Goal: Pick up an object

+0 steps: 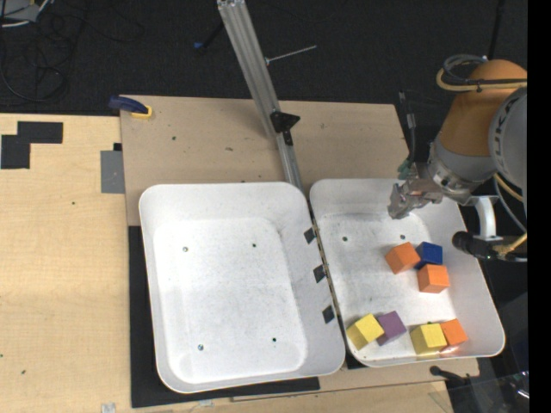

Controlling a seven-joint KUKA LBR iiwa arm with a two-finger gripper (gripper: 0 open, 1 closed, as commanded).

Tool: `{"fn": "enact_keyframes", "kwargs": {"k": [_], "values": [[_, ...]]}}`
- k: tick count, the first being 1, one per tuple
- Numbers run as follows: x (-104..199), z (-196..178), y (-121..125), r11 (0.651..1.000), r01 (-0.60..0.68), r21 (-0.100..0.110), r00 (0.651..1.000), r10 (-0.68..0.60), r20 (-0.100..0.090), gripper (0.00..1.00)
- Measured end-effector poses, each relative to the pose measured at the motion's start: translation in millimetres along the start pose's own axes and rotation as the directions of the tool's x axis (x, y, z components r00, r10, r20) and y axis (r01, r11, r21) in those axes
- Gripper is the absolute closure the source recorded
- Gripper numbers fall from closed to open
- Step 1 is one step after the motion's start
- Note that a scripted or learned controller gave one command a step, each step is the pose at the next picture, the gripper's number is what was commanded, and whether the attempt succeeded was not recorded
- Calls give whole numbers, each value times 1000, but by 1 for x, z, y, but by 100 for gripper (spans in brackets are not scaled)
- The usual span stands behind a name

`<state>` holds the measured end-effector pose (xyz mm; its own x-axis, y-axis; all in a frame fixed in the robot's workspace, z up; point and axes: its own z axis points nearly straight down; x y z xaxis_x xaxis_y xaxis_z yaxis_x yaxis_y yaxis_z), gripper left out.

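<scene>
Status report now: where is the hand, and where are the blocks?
Hand over right bin's far end. Orange block nearest, untouched. Nothing between.

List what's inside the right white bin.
Right white bin holds seven blocks: orange, blue, orange, yellow, purple, yellow, orange. The gripper covers the floor beneath it.

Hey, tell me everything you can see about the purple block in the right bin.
The purple block is a small, matte, solid-coloured cube, material unclear. It rests flat on the floor of the right bin, near its front edge, turned at an angle to the bin walls. Its left side touches a yellow block. Another yellow block lies to its right, apart from it. The gripper is far off at the bin's rear, not touching it.
</scene>
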<state>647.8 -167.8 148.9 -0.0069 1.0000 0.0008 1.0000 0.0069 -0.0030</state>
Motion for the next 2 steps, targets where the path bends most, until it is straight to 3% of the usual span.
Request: {"fn": "enact_keyframes", "kwargs": {"k": [2], "values": [[-3,-108,-9,1000,-4,-8,1000,4,2,100]]}}
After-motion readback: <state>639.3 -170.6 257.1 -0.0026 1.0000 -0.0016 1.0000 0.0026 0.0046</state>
